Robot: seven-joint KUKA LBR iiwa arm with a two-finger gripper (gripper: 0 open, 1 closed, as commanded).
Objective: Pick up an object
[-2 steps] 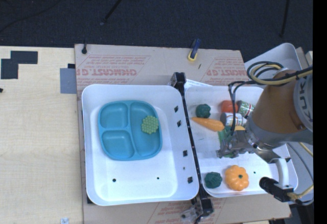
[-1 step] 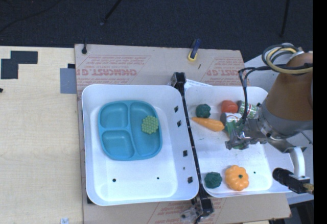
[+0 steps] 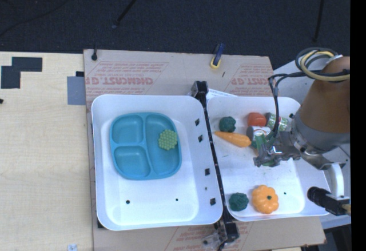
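My gripper (image 3: 266,157) hangs low over the middle of the right bin (image 3: 289,187), reaching in from the right. Just left of it lies an orange carrot (image 3: 233,139), with a dark green broccoli piece (image 3: 227,124) behind that. A red tomato (image 3: 257,119) and a small green-labelled can (image 3: 260,136) sit right against the gripper's upper side, partly hidden by it. Nearer the front edge rest an orange pumpkin (image 3: 265,199) and a second dark green piece (image 3: 239,202). I see nothing held by the gripper.
The left bin (image 3: 114,198) holds a blue divided plate (image 3: 137,155) with a light green bumpy ball (image 3: 167,140) in its right compartment. A black divider (image 3: 209,152) separates the bins. The arm's orange band (image 3: 326,101) and cables loom over the right bin's far right.
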